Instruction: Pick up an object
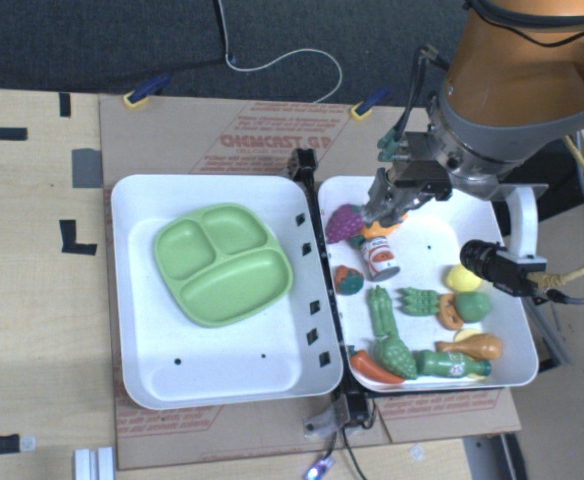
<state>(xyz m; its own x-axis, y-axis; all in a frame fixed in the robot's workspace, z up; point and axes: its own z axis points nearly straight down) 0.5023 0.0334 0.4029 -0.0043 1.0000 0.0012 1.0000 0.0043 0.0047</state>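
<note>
Hanging over the far part of the right bin, the gripper points down at the toys, and how its tips are set cannot be told from up here. Right under it, maybe touching it, is a small bottle with an orange cap and a red label. Just to the gripper's left is a bunch of purple grapes. A bit nearer the camera than the bottle are a small round toy and a long green veggie. Farther off, at the near edge of the bin, lie a carrot and a green bottle. Off to the gripper's right sits a yellow lemon. Way over to the left, in the left bin, is a green tray with three parts.
</note>
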